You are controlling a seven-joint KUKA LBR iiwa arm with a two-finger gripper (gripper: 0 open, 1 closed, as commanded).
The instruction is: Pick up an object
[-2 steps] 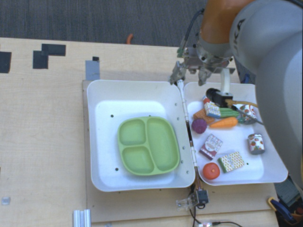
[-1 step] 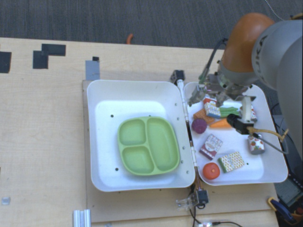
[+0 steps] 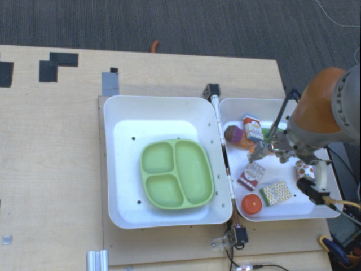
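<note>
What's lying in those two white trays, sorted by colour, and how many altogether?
Green: 1, the divided plate
Purple: 1, a round thing
Orange-red: 1, a tomato-like ball
Red and white: 2, a carton and a flat packet
Green-patterned: 1, a small box
Total: 6 that I can tell; the arm hides part of the right tray.

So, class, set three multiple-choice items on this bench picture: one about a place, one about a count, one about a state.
1. Where does the green tray lie?
A. the left bin
B. the right bin
C. the bare bench

2. How many compartments does the tray have?
A. two
B. three
C. five

3. How does the tray lie?
A. flipped over
B. on its edge
C. flat, open side up

Answers:
1 A: it sits inside the left bin, apart from the orange ball and packets in the right bin.
2 B: two small sections and one long one show.
3 C: its hollow compartments face the camera.
</note>
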